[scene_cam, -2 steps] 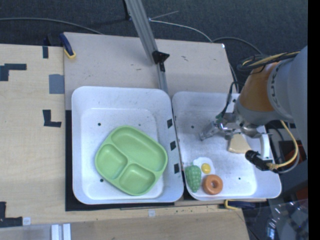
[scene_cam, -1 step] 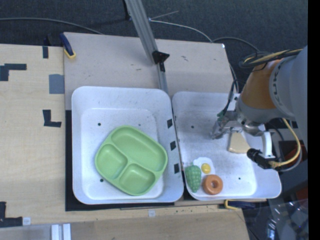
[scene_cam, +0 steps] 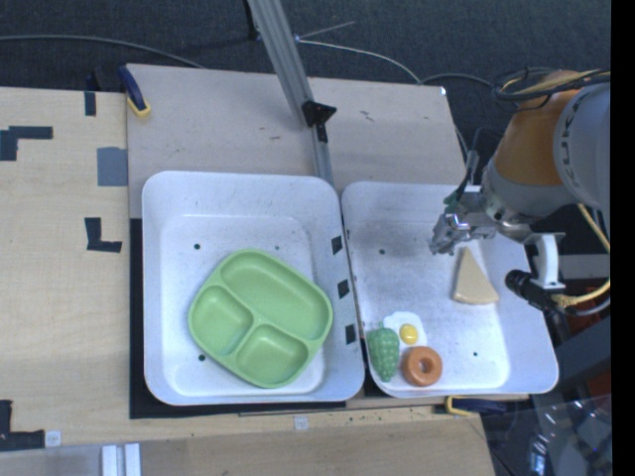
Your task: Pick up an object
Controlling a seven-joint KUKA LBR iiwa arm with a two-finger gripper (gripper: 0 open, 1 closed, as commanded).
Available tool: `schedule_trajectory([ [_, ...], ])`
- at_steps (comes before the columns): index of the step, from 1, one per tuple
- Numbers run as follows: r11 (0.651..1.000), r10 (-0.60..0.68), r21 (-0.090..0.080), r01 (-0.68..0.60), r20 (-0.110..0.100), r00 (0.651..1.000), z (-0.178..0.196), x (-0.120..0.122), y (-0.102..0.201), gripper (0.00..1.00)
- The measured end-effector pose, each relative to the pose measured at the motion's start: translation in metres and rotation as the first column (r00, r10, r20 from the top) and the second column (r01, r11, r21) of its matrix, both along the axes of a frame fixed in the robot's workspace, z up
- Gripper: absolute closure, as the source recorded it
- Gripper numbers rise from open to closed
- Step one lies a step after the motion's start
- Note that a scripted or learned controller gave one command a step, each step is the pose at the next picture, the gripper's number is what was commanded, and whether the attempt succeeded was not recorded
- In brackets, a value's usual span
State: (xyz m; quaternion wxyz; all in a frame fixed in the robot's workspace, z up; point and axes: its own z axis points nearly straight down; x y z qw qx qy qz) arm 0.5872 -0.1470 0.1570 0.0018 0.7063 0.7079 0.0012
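Note:
In the right bin [scene_cam: 397, 216] lie a pale tan wedge [scene_cam: 473, 278], a fried egg toy [scene_cam: 404, 328], a green bumpy toy [scene_cam: 383, 352] and an orange ring-shaped doughnut toy [scene_cam: 423, 366]. My gripper [scene_cam: 446, 238] hangs over the right bin's upper part, just above and left of the tan wedge's narrow tip. Nothing shows between its fingers. The grey arm with its orange band [scene_cam: 531, 157] comes in from the right.
The left bin [scene_cam: 169, 216] holds a green divided plate [scene_cam: 260, 317]. A metal pole [scene_cam: 283, 43] slants down to the bins' shared edge. Cables run at the right edge beside the right bin.

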Motion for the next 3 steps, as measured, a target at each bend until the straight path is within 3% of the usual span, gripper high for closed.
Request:
schedule_trajectory([
  [2,1.0,0.0,-0.001,0.0,0.001,1.0,0.109,0.02,-0.009,1.0],
  [3,1.0,0.002,0.001,-0.002,-0.006,1.0,0.099,0.011,0.035,1.0],
])
